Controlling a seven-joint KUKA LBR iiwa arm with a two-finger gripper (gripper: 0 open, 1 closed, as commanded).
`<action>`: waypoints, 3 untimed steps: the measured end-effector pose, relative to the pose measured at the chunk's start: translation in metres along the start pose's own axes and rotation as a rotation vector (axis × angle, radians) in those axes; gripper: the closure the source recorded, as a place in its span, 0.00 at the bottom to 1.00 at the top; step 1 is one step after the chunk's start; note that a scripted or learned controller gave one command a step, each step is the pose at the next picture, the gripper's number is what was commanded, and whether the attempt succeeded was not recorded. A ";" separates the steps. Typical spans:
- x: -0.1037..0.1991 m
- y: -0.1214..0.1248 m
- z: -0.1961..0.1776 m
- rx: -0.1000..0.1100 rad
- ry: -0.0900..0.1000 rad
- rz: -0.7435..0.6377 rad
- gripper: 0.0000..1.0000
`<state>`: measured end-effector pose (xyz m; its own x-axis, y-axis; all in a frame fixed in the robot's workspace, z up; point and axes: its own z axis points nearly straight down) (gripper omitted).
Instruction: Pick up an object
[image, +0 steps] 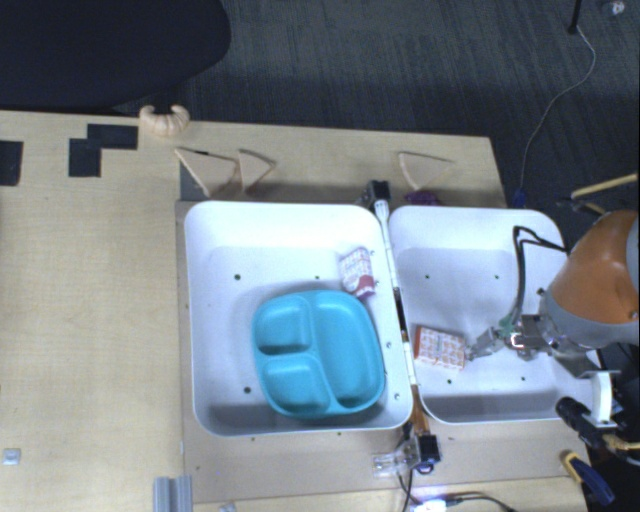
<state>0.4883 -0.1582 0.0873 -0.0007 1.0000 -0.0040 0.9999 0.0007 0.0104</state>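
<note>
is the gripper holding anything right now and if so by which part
Cannot be told. The gripper sits at the right edge of the patterned card in the right bin; no grasp is visible.

arm (600, 290): rounded grey casing with a broad glossy orange band | wrist: grey and silver metal block just left of the band, small bright and greenish spot on it | gripper (482, 345): thin metallic fingers | cable: thin black line looping from the wrist, above the band's left edge

Tray (318, 352) and packet (357, 270) in left bin (215, 300); card (440, 348) in right bin (470, 240).
</note>
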 end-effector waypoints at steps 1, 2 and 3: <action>0.000 0.002 -0.011 -0.004 0.000 -0.001 1.00; 0.071 0.000 -0.061 0.007 0.006 -0.005 1.00; -0.005 0.039 -0.020 0.009 0.003 -0.001 1.00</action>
<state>0.5268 -0.1628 0.1077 -0.0018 1.0000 -0.0014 1.0000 0.0018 0.0018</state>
